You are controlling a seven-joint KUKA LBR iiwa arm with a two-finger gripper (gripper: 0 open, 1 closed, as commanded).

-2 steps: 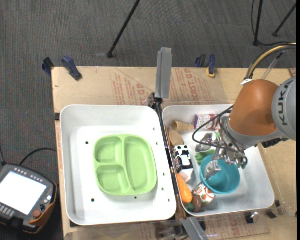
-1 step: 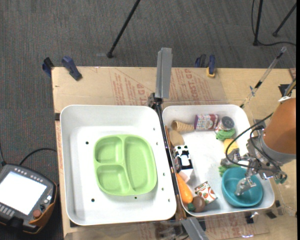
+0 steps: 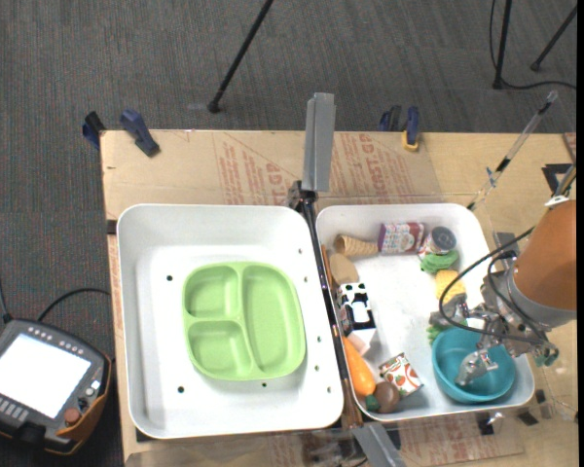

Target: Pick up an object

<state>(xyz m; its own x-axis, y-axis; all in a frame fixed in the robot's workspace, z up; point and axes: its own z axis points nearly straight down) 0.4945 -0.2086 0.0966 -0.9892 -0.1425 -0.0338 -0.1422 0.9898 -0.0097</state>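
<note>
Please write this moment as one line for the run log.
arm: enters from right | gripper: over teal bowl in right bin | held: nothing seen | left bin: green divided plate | task: not yet done

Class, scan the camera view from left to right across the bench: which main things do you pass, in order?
Handheld control tablet → green divided plate → black-and-white toy → small patterned carton → teal bowl with the claw above it.
</note>
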